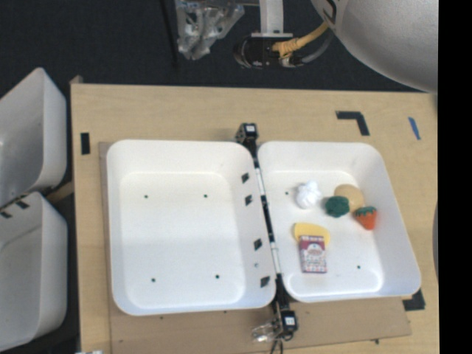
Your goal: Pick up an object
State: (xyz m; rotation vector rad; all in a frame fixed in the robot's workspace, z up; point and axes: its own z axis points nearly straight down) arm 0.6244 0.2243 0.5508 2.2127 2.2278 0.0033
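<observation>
The right bin (394, 271) holds several small objects. A white crumpled lump (307, 194) lies near its middle. To its right sit a tan round piece (350, 194), a dark green piece (338, 207) touching it, and a red strawberry-like toy (366, 217). Lower down, a yellow wedge (310, 232) rests against the top of a small red and white packet (313, 257). My gripper (200, 32) hangs high at the top of the view, beyond the bench's far edge and well away from both bins, with nothing seen in it.
The left bin (118, 220) lies beside the right one, joined by a black clipped seam (259, 212). Two white containers (29, 146) stand off the bench's left side. Black tape marks (354, 119) and a blue mark (414, 127) lie on the wooden board.
</observation>
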